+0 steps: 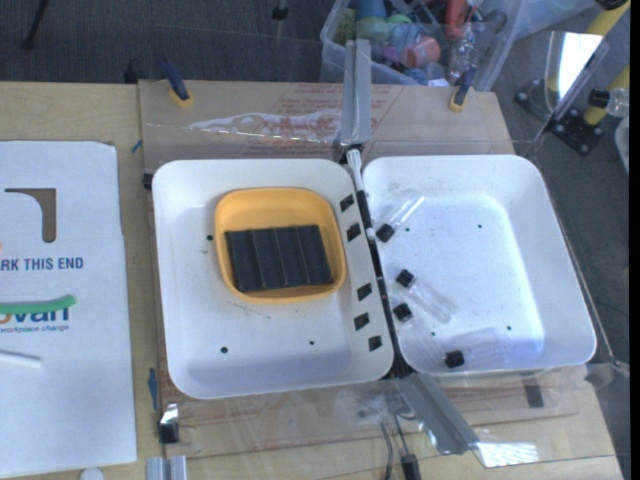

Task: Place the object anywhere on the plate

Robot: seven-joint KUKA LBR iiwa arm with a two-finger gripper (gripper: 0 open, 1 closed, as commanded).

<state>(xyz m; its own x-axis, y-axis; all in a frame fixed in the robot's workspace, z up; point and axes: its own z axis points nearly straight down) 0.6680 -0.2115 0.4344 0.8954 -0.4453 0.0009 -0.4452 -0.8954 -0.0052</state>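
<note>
Since the dark ridged block (pixel 278 258) already lies flat inside the yellow plate (pixel 276 206), you may judge the placing done as things stand; the block sits in the middle of the plate, which rests in the left bin (pixel 180 348), toward that bin's twelve o'clock half.

Item, gripper: you cannot tell its state from this picture, wide or narrow, holding or not.

Item, risks. If the program runs another pick, you could have the block lifted out or dragged up the plate's rim, undoing the result. The plate looks light and loose in the bin; a glancing contact could slide it toward the divider at three o'clock, where small black tabs (pixel 362 291) line the seam between the bins.

Item, right bin (pixel 560 338): what looks like a clear plastic piece (pixel 432 300) lies near its nine o'clock side. Being transparent, it is hard to make out, and you could mistake it for glare.

Item, hard to read: whether the block is one piece or several strips side by side. The printed white sheet (pixel 60 298) at nine o'clock is cut off by the frame edge. The cluttered tub (pixel 440 18) at twelve o'clock is partly out of frame, its contents a blur of colours.
</note>
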